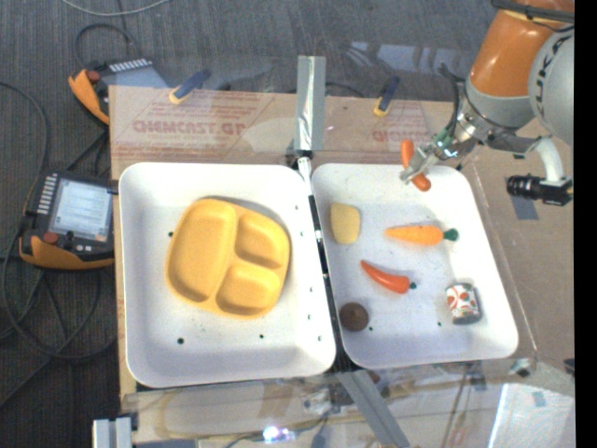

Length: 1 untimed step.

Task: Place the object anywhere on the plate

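A yellow plate [229, 255] with three compartments lies in the left bin [149, 194]. The right bin [490, 334] holds a pale yellow slab [345, 222], an orange carrot [416, 235] with a green end, a red chili pepper [385, 276], a brown round piece [354, 316] and a small red-and-white can [463, 301] on its side. My gripper [416, 166] hangs over the far edge of the right bin, above and behind the carrot. Its two orange-tipped fingers [407, 150] stand apart, open, with nothing between them.
A metal divider post [310, 101] rises between the bins at the back. Behind them lies a cardboard sheet [205, 124] with clamps. A handheld pendant [70, 217] rests left of the bench. The arm's orange band [518, 54] is at the upper right.
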Available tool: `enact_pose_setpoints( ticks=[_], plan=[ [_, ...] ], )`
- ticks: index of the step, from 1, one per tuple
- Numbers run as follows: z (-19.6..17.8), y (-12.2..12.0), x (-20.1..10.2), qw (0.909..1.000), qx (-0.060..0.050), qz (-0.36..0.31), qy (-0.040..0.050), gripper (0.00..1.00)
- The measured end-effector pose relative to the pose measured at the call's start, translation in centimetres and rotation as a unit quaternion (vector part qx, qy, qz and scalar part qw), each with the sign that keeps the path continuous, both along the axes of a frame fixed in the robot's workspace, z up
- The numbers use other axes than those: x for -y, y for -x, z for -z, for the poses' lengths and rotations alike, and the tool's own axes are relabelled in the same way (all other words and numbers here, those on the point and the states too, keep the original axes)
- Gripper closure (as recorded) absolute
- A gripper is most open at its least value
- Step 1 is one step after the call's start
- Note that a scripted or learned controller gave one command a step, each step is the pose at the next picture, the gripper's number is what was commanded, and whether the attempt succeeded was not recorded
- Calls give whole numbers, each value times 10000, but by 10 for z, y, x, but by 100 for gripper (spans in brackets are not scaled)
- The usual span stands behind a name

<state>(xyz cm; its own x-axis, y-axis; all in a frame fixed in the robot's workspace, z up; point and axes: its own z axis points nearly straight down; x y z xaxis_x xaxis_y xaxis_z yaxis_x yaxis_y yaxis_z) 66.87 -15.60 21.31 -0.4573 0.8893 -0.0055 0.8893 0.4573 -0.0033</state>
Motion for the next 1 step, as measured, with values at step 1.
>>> enact_pose_setpoints(
  ticks=[1],
  plan=[
    [30,0,-121,9998,-4,-205,-34,100]
  ],
)
